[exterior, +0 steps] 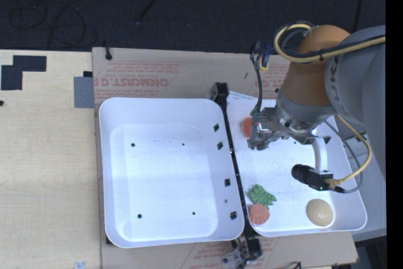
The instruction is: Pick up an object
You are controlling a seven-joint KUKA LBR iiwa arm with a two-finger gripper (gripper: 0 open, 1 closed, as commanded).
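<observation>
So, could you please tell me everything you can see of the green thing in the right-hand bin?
The green thing is a small, leafy-looking piece with a jagged, lobed outline, apparently soft or plastic, in a bright mid green. It lies flat on the floor of the right bin, near the front and close to the divider between the two bins. Its lower edge meets or overlaps a round orange-pink object just in front of it. The gripper is farther back, apart from it.

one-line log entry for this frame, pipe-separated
claw low over right white bin, beside small red-orange object | grasp unconfirmed | green leafy toy, pink round piece, tan ball near front wall
</observation>
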